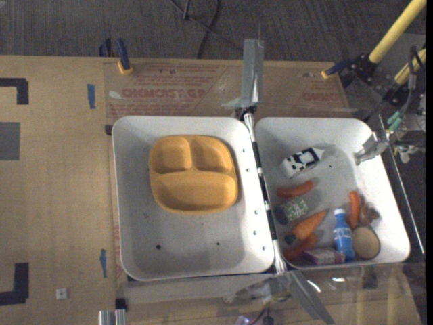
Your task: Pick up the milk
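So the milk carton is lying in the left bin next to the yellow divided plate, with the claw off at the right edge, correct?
Not quite. In the camera view the milk carton lies in the right bin, near its upper left, above the other play food. The yellow divided plate sits alone in the left bin. The claw is at the right edge, as you said.
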You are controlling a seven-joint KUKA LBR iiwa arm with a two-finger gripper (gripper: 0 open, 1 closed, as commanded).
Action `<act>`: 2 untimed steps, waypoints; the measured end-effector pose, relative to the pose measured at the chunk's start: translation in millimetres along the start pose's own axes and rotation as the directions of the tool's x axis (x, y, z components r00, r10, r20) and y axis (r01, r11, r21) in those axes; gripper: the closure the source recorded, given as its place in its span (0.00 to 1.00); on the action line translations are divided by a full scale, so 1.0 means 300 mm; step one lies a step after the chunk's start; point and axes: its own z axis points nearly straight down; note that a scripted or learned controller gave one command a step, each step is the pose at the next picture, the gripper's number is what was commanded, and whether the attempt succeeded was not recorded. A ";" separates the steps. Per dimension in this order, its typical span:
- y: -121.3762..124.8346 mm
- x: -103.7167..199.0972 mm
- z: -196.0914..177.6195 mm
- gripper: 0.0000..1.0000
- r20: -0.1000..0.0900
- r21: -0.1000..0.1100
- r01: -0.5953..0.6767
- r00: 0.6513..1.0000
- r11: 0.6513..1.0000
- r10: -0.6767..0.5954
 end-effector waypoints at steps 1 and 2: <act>0.235 0.192 0.337 0.00 -0.001 0.000 0.237 0.971 0.971 -0.237; 0.301 0.227 0.609 0.00 0.005 -0.010 0.361 0.932 0.932 -0.361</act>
